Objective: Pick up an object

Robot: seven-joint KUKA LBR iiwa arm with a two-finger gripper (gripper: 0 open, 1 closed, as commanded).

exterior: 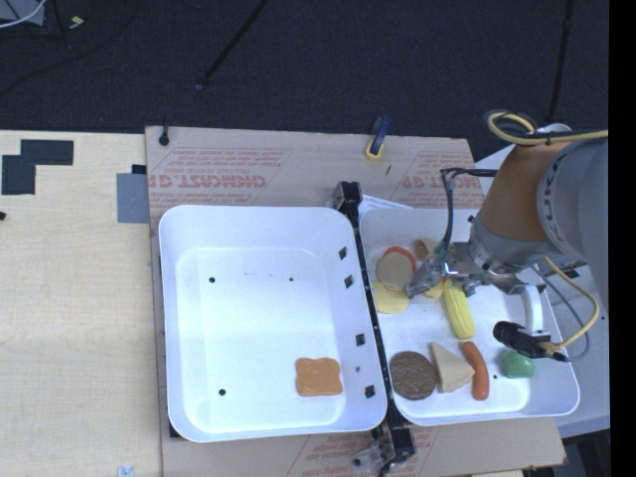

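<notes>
The right bin (556, 402) holds toy food: a round red-rimmed slice (396, 265), a pale yellow piece (392, 302), a corn cob (458, 311), a brown cookie (412, 375), a tan wedge (452, 367), a red sausage (476, 370) and a green piece (516, 365). My gripper (427, 275) hangs low in this bin, just right of the round slice and left of the corn cob. I see nothing clearly between its fingers. A slice of toast (318, 377) lies in the left bin (199, 266) near its front right corner.
A black divider (360, 296) with clips runs between the two bins. The arm's grey body and orange band (517, 202) cover the right bin's far right part. A blue-yellow clamp (378, 139) sits on the board behind the bins.
</notes>
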